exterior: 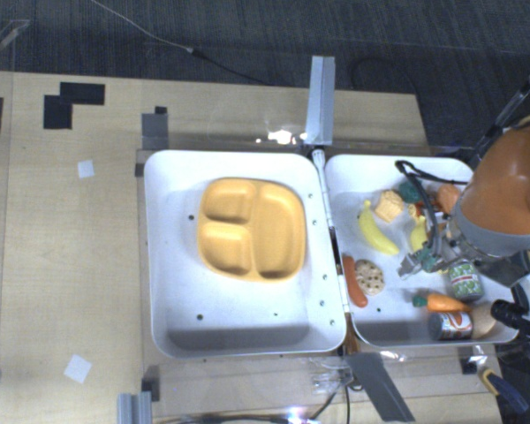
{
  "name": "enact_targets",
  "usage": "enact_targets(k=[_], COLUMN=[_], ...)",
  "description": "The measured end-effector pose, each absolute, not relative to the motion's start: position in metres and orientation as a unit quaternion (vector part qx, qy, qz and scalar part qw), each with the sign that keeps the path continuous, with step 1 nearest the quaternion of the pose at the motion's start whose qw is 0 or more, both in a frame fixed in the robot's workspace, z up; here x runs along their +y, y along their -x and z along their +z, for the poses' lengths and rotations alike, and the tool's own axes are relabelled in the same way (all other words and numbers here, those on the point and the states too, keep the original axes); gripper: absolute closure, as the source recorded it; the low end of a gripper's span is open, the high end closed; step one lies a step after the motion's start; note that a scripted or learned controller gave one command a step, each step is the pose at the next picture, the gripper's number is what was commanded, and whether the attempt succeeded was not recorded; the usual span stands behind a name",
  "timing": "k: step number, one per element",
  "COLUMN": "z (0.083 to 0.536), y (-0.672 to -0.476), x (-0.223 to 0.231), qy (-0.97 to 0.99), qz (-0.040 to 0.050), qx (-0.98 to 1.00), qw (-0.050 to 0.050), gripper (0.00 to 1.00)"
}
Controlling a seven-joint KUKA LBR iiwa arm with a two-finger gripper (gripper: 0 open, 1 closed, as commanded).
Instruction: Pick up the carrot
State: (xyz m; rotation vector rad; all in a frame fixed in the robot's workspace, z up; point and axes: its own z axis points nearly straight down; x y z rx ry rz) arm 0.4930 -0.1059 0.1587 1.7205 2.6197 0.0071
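carrot (443, 303): lay left-right across your right bin (384, 327), green top toward the left | gripper (433, 256): hovered just above it | fingers: you couldn't tell

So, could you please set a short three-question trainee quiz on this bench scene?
1. True or false: the yellow tray lies in the left bin.
2. Which bin holds the carrot? A) left B) right
3. What lies directly left of the cookie, along the right bin's left wall?

Key: 1 true. 2 B. 3 the sausage.
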Motion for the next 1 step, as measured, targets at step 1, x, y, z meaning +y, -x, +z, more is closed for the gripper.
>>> enact_targets(k=[1], z=[0.1578], y=[-0.4924], x=[-0.1067], qy=[-0.549], qz=[0.0015], qx=[0.836], qw=[0.003], gripper=[0.0])
